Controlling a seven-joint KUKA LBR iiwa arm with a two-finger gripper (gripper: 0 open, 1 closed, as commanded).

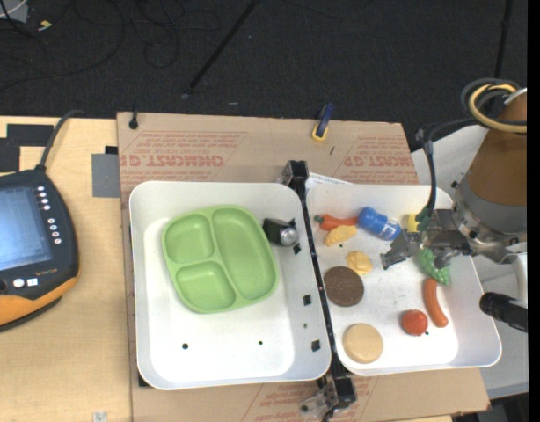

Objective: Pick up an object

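Far to the left of my pincer [421, 251] sits the left bin [156, 341], holding a green tray [219, 258] with 3 compartments and, nearer me at the tray's upper right corner, a small black-and-silver object [281, 231] I cannot identify. The rest lies in the right bin [481, 345], where my pincer hangs over the right-hand part. Well to my left are an orange and yellow piece [339, 228], a pale yellow lump [360, 262], a brown disc [344, 286] and, lower, a tan disc [364, 342]. Up and to the left, closer, is a blue bottle [376, 222], its long axis slanting down toward me. Right at my pincer lies a green piece [435, 268], partly covered by it; I cannot tell whether my pincer is apart or together, nor whether it touches the piece. Just below are a red ball [414, 322] and an orange sausage [435, 302], whose long axis runs from near my pincer down and to the right. I judge the green piece the nearest target, almost straight beneath me, with the sausage next, a short shift downward.
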